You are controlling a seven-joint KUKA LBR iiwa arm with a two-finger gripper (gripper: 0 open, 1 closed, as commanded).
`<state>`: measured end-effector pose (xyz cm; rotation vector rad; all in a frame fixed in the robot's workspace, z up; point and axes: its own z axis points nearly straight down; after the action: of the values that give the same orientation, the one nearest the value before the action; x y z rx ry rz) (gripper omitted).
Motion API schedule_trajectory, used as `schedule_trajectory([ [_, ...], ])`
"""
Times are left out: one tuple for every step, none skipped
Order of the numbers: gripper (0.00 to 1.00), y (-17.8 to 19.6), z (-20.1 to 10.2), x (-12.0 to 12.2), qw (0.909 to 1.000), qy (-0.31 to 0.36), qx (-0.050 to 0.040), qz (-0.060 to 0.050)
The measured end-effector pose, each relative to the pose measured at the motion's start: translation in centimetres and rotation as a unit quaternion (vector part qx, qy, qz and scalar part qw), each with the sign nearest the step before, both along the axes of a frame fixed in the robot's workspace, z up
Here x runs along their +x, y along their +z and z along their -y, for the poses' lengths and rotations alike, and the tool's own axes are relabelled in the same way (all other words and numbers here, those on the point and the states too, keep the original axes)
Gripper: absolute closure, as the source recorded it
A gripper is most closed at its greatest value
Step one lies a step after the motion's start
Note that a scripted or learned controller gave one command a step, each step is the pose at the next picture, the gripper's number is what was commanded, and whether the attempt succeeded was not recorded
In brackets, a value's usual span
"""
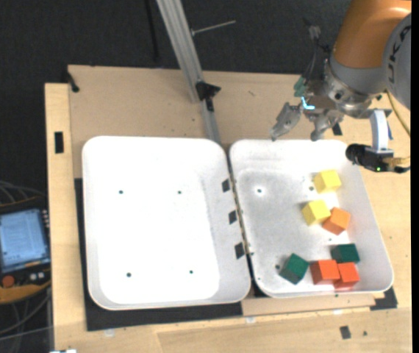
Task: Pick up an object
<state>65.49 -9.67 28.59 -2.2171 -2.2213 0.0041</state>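
Red, orange and green cubes (328, 269) sit nearest in the right white bin (268, 219), with an orange block (336, 220) and two yellow cubes (321, 195) beyond. Farther back, the gripper (299, 129) hangs spread and empty above the bin's far rim.

The arm (375, 20) is a thick rounded column with a broad orange band above the right bin (309, 219). Below the band sits a grey wrist collar with a smooth, dull metal look. From the collar hangs the tool (301, 127), a cluster of small grey and dark metal parts with a teal glint at its centre. Its two fingers (283, 123) are slim, grey and pale-tipped, splayed apart. A thin dark cable runs up beside the collar. A white bracket and a black module with a tiny green light stick out just beyond the bin's far right corner.
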Motion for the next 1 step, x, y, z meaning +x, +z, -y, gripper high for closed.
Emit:
schedule_trajectory([
  [0.00, 0.30, 0.01, 0.07, 1.0000, 0.001, -0.0007, 0.002],
])
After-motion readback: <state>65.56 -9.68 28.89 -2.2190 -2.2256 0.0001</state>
